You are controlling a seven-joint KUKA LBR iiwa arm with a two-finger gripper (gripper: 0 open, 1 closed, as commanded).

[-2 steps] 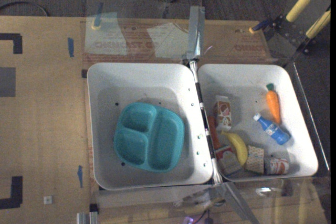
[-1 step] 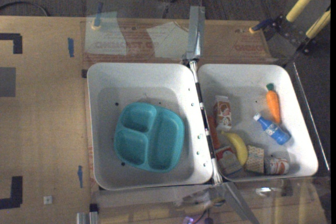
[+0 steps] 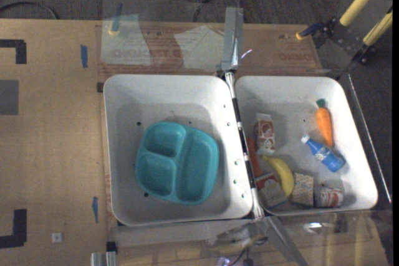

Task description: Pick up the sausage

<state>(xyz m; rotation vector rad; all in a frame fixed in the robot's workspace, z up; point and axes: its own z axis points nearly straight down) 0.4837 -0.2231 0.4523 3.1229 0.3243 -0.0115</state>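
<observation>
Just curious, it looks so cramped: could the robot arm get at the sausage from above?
Probably, but tightly: the sausage lies mostly uncovered against the right bin's wall, with the packet and banana crowding it.

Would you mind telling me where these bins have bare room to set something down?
The left bin has bare floor around the teal plate, widest along its far wall. In the right bin, the free patch lies at the far wall, above the carrot. Its near half is crowded: banana, blue bottle.
</observation>
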